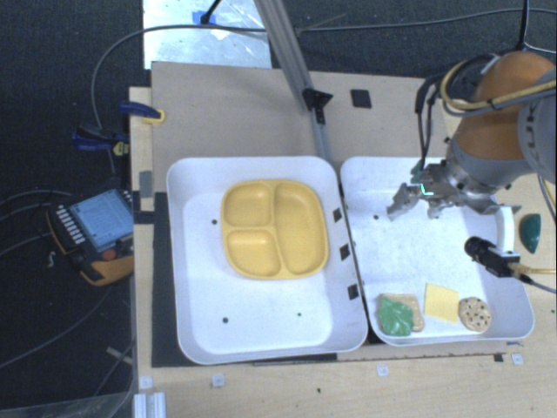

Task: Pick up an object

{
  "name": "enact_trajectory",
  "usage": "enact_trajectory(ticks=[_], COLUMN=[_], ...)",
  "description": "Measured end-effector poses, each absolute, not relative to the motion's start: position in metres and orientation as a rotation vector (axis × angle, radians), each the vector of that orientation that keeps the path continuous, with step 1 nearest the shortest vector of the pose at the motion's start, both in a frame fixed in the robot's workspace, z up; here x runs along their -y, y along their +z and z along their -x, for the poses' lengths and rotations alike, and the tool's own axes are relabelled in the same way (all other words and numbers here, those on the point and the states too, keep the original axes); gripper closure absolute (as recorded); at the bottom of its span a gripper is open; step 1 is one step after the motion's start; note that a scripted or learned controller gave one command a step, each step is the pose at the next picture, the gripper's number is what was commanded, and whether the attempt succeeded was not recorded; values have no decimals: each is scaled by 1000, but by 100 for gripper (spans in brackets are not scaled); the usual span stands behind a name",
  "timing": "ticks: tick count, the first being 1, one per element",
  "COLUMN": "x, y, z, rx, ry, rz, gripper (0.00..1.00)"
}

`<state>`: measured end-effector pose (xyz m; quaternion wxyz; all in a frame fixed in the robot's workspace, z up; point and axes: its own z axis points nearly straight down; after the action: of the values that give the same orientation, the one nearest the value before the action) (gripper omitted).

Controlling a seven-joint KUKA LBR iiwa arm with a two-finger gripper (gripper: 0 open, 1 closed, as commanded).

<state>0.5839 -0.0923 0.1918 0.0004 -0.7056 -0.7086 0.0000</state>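
Camera view, L to R: yellow plastic divided plate point(275, 229) in left white bin point(196, 259). Right white bin point(383, 251) holds green-topped toast slice point(399, 314), yellow cheese square point(441, 302), round choc-chip cookie point(474, 314) along near edge. Gripper point(416, 197) hovers w/ fingers apart, nothing held, well apart from food. Best: descend centred over cheese, then close.

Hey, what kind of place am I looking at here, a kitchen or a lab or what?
Most likely a robotics lab bench, not a kitchen: a robot arm reaches over two white bins, the food looks like toy pieces, and loose cables run across dark carpet.
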Motion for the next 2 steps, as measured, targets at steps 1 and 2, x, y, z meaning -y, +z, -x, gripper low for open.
enact_trajectory(ticks=[1,2], x=[92,94], y=[193,130], z=[-585,-581], rx=[2227,2221], ry=[-2,3], rz=[2217,2218], gripper=[0,0])
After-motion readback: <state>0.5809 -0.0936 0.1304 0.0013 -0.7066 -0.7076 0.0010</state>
